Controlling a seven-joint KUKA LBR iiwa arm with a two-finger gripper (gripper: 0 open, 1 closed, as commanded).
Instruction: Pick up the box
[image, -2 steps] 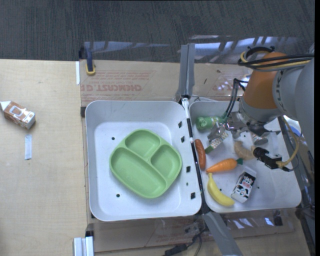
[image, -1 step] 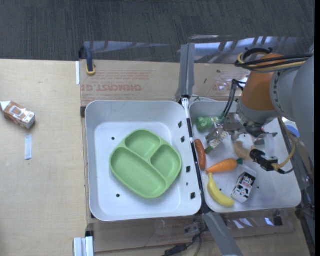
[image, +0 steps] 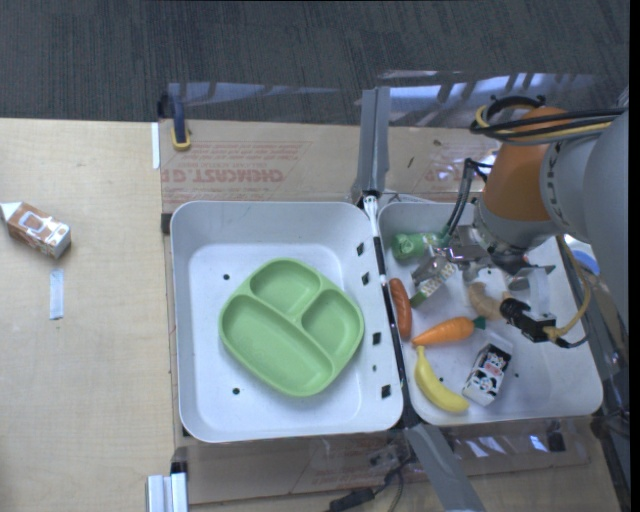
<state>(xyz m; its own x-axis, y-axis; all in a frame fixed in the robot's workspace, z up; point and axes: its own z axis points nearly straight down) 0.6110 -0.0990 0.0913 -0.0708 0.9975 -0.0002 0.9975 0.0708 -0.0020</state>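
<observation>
The box (image: 488, 372) is a small white carton with black cow spots, lying in the front right part of the right bin (image: 560, 400). My gripper (image: 437, 270) hangs low in the back left part of that bin, just below a green item (image: 412, 243). It is well apart from the box, up and to the left of it. The grey arm with its orange band (image: 520, 180) comes in from the upper right. Nothing can be made out in the gripper's grasp.
A red sausage (image: 401, 305), a carrot (image: 447, 331), a banana (image: 436, 383) and a tan lump (image: 487, 298) lie around the box. The left bin (image: 195, 300) holds a green divided plate (image: 292, 325). A small orange-and-white carton (image: 38, 230) lies on the bench at far left.
</observation>
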